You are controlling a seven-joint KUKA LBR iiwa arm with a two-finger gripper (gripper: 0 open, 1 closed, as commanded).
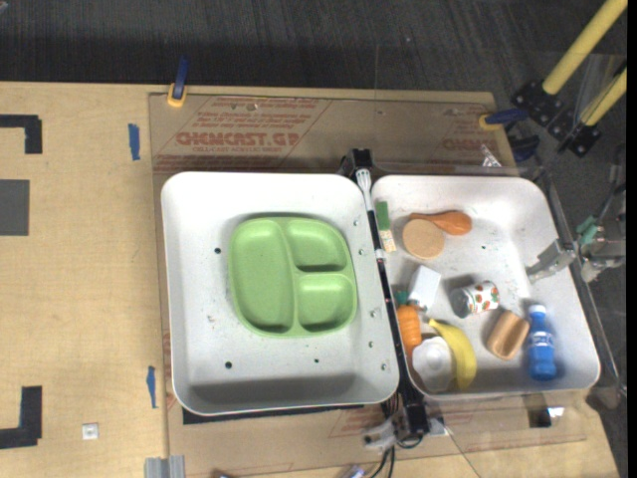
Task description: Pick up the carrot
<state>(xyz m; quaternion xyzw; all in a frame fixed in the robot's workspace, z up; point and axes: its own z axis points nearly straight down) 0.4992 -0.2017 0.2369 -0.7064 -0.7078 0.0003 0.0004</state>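
The carrot point(409, 329) is a short orange piece with a green top. It lies in the right bin point(518, 195) against its left wall, near the front, with its green end pointing to the back. A white cup point(431, 359) and a banana point(459, 353) touch it on its right. The gripper point(572, 255) shows as grey metal parts at the right bin's right rim, far from the carrot, with nothing seen in it.
The right bin also holds a tan disc with an orange end point(434, 233), a white box point(424, 285), a small can point(479, 298), a tan cylinder point(506, 335) and a blue bottle point(540, 343). The left bin point(189, 267) holds a green divided plate point(292, 273).
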